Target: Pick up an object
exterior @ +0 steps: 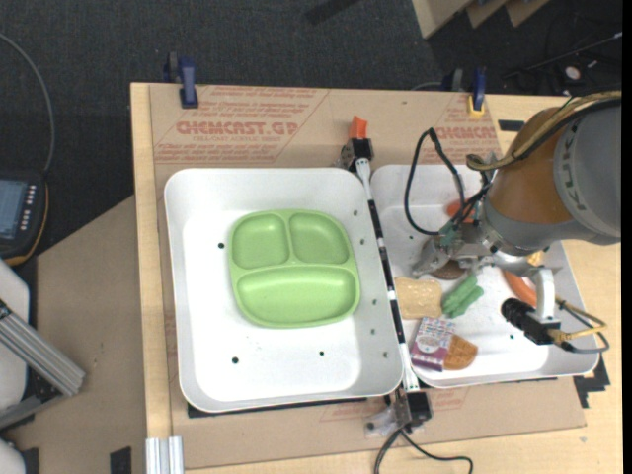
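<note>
Left bin (188, 265): green divided plate (293, 267), centre. Right bin (415, 186): hand (449, 258) lowered among items; grip state indeterminate.

In the right bin (583, 361) lie small objects: a tan cracker (416, 294) flat by the left wall, a green piece (462, 297) tilted beside it, a purple packet (432, 342) near the front, and an orange carrot (523, 286) toward the right.
</note>
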Controlling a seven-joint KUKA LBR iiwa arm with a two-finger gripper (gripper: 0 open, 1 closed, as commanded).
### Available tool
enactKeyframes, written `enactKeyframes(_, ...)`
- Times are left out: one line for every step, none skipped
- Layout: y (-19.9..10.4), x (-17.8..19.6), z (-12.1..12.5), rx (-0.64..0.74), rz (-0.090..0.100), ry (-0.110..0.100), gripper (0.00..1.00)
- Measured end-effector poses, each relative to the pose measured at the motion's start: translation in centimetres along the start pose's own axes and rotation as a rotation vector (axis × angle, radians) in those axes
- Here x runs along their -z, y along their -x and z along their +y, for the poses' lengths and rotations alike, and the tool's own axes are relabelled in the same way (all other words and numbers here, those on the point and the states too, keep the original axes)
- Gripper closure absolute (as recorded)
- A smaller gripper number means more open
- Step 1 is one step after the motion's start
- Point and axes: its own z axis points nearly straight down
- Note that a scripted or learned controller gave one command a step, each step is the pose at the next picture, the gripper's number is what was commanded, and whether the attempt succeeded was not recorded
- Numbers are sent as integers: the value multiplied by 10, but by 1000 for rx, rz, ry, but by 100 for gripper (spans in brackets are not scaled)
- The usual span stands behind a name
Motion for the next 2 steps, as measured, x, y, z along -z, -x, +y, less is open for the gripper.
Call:
enactKeyframes(32, 2, 68, 1, -6, 13, 0)
enactKeyframes(1, 5, 20, 0, -1, 1, 0)
